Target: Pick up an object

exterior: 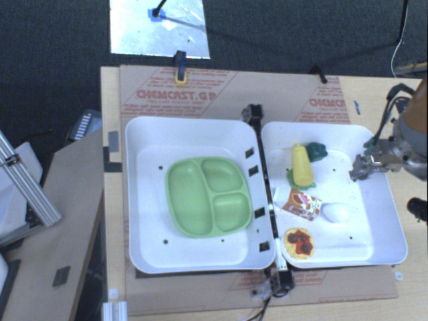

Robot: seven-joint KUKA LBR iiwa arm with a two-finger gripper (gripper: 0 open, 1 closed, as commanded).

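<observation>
While gripper (358, 169) hovers over right bin (384, 246), jaw state unreadable | left bin (140, 139): green divided plate (207, 197) | right bin: corn (301, 165), egg (335, 212), packet (302, 204), pizza (299, 242)

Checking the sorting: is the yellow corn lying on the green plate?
No, the corn lies in the right bin, while the green plate sits in the left bin.

The grey robot arm with the orange band (416, 122) is cut off by the right edge. Its small metal gripper (361, 168) is too small to read clearly.
</observation>
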